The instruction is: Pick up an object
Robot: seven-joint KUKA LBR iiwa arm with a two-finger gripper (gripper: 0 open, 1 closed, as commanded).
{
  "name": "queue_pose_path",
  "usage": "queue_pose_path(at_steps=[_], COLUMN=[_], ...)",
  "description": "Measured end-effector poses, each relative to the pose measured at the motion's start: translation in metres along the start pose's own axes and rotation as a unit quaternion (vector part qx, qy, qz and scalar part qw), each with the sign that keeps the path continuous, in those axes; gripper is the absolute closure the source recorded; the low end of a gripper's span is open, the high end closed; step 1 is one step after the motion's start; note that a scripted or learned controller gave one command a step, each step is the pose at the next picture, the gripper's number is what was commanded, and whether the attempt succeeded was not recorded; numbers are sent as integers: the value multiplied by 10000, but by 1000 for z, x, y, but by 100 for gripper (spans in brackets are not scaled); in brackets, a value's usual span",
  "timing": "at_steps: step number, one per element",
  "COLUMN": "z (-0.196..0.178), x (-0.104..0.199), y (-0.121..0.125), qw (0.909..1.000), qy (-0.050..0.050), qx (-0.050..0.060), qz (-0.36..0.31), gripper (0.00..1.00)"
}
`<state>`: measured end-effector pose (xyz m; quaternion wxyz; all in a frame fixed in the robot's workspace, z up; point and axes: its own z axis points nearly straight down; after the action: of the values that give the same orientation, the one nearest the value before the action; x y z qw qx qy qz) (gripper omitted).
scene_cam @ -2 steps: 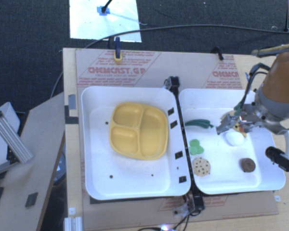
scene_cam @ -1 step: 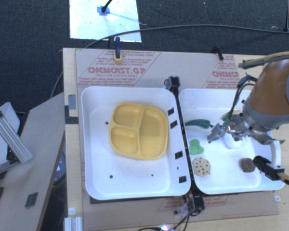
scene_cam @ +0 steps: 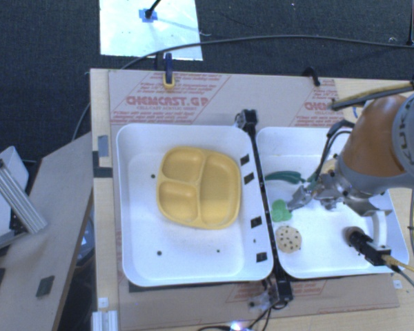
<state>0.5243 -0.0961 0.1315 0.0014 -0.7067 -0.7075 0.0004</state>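
Two white bins sit side by side on the bench. The left bin (scene_cam: 141, 254) holds a yellow divided tray (scene_cam: 199, 187), lying flat near its middle. The right bin (scene_cam: 331, 261) holds three small items along its left side: a dark green tool (scene_cam: 284, 178) at the far end, a light green piece (scene_cam: 281, 210) nearer, and a speckled cookie (scene_cam: 288, 238) nearest. The arm (scene_cam: 379, 147) reaches in from the right, low over the right bin. Its gripper (scene_cam: 298, 200) is just beside the light green piece, on that piece's right. Whether the hand is released or clenched, I cannot tell.
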Motion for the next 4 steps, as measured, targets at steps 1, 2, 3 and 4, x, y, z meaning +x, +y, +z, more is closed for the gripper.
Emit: queue_pose_path(at_steps=[1,2,3,4], z=[47,33,-26,-71], x=[0,1,10,4], y=[2,4,5,5], qw=[10000,10000,10000,10000], qy=[2,9,-10,-13], qx=[-23,-61,-39,-43], qz=[7,0,-18,-12], gripper=[0,100,100,100])
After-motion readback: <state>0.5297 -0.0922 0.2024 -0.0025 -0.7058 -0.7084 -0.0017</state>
